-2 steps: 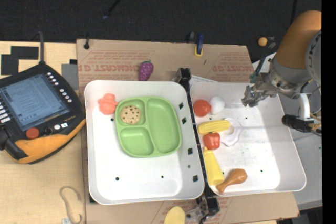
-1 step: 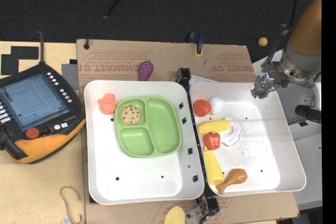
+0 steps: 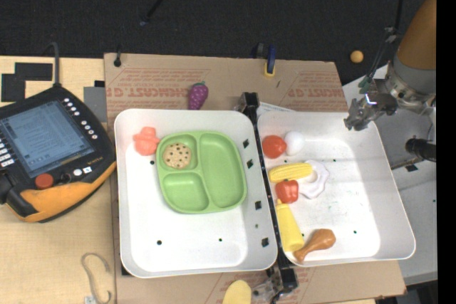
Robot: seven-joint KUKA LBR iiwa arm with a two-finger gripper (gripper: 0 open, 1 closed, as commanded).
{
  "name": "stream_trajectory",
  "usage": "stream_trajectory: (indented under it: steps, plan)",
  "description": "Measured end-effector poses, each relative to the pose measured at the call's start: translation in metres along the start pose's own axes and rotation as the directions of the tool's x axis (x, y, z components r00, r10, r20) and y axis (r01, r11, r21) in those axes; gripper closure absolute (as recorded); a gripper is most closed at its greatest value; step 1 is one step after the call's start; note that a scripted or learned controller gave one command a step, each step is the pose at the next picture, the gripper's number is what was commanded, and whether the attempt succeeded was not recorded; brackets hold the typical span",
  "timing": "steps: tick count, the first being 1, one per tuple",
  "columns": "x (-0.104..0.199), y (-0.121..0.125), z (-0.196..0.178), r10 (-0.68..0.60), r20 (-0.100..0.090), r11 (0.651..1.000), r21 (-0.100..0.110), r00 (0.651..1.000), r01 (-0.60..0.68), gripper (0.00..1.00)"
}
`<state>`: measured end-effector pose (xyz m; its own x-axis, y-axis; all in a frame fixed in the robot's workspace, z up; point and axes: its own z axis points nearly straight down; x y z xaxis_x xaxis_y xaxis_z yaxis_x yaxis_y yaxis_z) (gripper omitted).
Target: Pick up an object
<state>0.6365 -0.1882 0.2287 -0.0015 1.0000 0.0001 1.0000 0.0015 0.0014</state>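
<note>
My gripper [image 3: 362, 112] hangs over the far right corner of the right bin [image 3: 370, 217], well away from the toys, with nothing seen in it. Along that bin's left side lie a red tomato [image 3: 273, 146], a white egg [image 3: 294, 142], a yellow corn cob [image 3: 290, 171], a small red pepper [image 3: 287, 191], a flat white piece [image 3: 315, 181], a yellow block [image 3: 288, 224] and a brown drumstick [image 3: 315, 243]. The left bin [image 3: 185, 242] holds a green divided plate [image 3: 214, 174] with a cookie [image 3: 176, 154] in it, and a pink toy [image 3: 145, 142].
Purple grapes [image 3: 197, 95] lie on the cardboard behind the left bin. A yellow lemon [image 3: 237, 292] sits in front of the bins. A teach pendant [image 3: 50, 146] rests at the far left. A small orange ball [image 3: 356, 56] lies behind the right bin.
</note>
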Motion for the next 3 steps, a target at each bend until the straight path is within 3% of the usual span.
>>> stream_trajectory:
  steps: [2,3]
  plan:
    - [0.105,-0.001,-0.002,-0.001,-0.002,1.000,0.003,1.000,0.001,1.00]
    - [0.164,0.010,0.003,-0.003,-0.002,1.000,0.002,1.000,0.003,1.00]
